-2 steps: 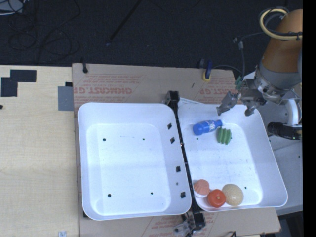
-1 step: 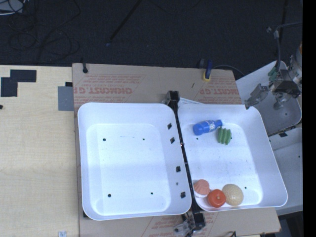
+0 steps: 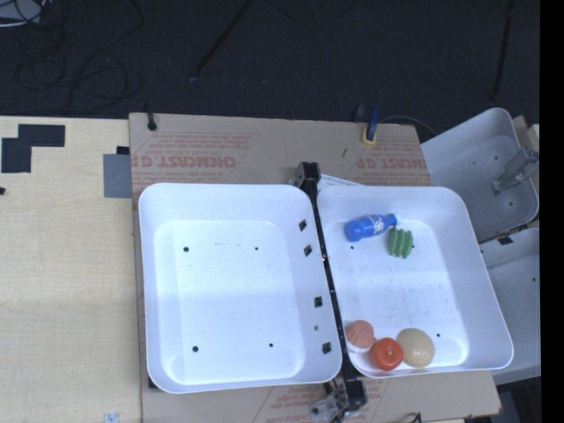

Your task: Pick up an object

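Blue bottle (image 3: pixel 368 227) and green piece (image 3: pixel 401 242) lie nearest the gripper (image 3: pixel 518 171), seemingly parked outside the right bin (image 3: pixel 414 293), its state indiscernible; farther off, red ball (image 3: pixel 386 354), pink piece (image 3: pixel 359 333) and cream ball (image 3: pixel 417 347) sit touching, where a grasp would likely jostle neighbours and slip.

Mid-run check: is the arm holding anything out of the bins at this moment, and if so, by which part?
It cannot be told. The blue bottle, green piece, red ball, beige ball and pink piece all lie in the right bin.
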You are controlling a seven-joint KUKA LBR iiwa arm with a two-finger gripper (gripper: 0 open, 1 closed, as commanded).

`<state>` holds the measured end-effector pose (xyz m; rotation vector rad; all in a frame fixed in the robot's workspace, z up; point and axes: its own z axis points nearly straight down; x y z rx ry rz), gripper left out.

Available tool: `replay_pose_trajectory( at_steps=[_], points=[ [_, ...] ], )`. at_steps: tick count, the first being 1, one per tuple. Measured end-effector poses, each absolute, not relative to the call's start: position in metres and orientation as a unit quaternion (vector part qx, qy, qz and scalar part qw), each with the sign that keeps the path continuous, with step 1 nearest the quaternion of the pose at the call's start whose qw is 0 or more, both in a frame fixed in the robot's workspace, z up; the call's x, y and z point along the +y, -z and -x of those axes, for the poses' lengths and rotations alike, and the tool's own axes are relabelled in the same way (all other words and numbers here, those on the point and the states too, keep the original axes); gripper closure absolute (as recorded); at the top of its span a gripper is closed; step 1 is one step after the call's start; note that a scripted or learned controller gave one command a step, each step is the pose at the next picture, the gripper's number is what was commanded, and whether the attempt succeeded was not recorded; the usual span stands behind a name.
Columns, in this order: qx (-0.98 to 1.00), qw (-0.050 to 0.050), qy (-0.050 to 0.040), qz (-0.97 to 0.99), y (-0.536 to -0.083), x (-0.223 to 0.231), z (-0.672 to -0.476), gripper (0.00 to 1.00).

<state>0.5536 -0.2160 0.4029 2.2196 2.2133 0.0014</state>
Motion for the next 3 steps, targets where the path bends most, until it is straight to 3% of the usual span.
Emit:
replay_pose_trajectory(
  at_steps=[1, 2, 3],
  points=[
    [0.705, 0.003, -0.0009, -0.709, -0.469, -0.215, -0.487, 0.00],
    [0.708, 0.002, -0.0008, -0.706, -0.509, -0.191, -0.476, 0.00],
    [0.708, -0.001, 0.0012, -0.706, -0.516, -0.191, -0.477, 1.00]
  ],
)
